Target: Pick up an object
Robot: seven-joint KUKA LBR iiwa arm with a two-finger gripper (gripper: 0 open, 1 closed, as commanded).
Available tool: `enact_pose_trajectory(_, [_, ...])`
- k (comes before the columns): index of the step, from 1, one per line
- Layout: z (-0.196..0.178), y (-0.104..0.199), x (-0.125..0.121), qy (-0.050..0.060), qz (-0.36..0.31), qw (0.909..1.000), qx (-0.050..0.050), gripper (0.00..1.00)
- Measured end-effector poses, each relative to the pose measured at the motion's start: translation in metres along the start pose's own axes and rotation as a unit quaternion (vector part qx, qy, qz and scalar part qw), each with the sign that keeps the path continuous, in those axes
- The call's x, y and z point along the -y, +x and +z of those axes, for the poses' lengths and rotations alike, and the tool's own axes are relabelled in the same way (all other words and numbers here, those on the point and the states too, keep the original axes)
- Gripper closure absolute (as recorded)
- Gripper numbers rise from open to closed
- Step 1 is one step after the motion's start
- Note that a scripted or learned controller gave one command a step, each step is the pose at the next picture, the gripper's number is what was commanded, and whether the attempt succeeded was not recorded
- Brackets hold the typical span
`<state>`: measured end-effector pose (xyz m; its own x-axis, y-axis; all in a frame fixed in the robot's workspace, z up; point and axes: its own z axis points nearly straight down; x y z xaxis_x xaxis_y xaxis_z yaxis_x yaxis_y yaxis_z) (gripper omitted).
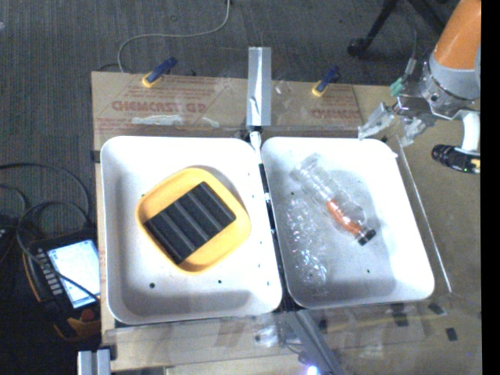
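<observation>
A yellow dish-shaped object with a black ribbed centre (pixel 195 219) lies in the left bin (pixel 125 162). In the right bin (pixel 406 272) a clear plastic bottle (pixel 334 198) with an orange label and a black cap lies slanted. Beside it, on its left, is a crumpled clear plastic piece (pixel 303 237). My gripper (pixel 388 127) hangs over the far right corner of the right bin, above and to the right of the bottle. It is open, with nothing between its fingers.
A metal bar (pixel 258 84) stands upright behind the gap between the bins. Two blue-and-yellow clamps (pixel 158 71) (pixel 325 80) hold the cardboard backing. A tablet (pixel 70 266) and cables lie on the floor at the left.
</observation>
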<state>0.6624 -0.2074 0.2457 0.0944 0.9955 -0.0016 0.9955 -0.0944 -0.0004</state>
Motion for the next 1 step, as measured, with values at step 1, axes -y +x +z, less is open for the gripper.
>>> enact_pose_trajectory(1, [0.1449, 0.0172, 0.0405, 0.001, -0.021, 0.9998, -0.001, 0.0])
